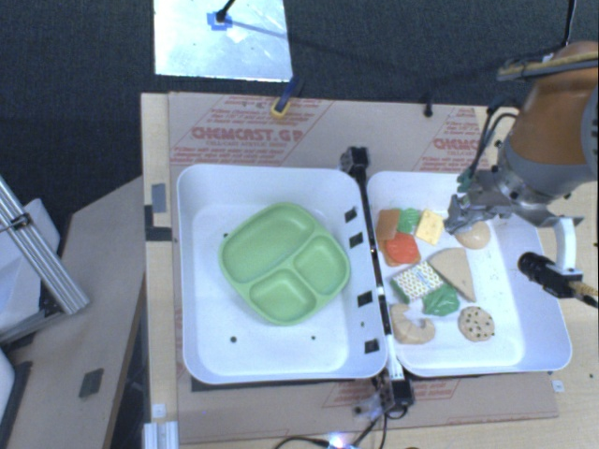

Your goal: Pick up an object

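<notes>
The pincer [465,215] hangs low over the far part of the right bin [538,344], at the end of the grey arm [552,129] with its orange band. I cannot tell if it is open or closed, because its tip is dark and blurred against the toys. Just beside it lies a pale tan round piece [474,237], and I cannot say if they touch.

To the left of this sit a yellow cheese block [430,225], a green piece [409,220], an orange piece [387,224] and a red piece [403,249], all close together. Nearer to me are a tan wedge like a bread slice [456,271], a checked cracker [416,280], a green leafy piece [441,300], a chocolate chip cookie [476,324] and a pale pretzel shape [412,325].

The left bin [201,344] holds a light green plate with three compartments [284,262], lying flat.

Both bins rest on a brown sheet [309,129] over the surface. On it red letters read "CHEMCAST GP", once behind the left bin and again, partly covered, behind the right one. Further back lies a shiny silver square [187,26].
</notes>
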Robot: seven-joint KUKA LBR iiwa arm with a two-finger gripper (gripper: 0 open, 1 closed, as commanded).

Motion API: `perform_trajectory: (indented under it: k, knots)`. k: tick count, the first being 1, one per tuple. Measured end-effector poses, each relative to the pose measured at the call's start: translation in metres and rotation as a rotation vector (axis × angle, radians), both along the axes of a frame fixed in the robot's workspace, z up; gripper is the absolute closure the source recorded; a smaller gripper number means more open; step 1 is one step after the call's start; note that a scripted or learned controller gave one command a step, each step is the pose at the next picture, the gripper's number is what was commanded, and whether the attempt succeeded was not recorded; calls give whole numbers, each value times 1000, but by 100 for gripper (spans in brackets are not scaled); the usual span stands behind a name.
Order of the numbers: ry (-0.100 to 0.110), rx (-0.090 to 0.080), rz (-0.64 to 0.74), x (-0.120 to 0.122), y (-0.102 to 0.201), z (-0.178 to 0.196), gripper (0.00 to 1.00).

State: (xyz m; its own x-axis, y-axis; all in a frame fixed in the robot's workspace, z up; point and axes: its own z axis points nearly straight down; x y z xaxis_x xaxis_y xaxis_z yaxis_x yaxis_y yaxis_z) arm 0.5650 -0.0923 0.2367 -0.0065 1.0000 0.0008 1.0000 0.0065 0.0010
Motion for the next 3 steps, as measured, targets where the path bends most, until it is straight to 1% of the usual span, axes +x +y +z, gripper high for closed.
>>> perform_trajectory:
  k: [1, 2, 3]
  knots:
    - [0, 0, 1, -5, 47, -11, 100]
    - [1, 0, 1, -19, 91, -7, 100]
    - [0, 0, 0, -21, 140, -1, 100]
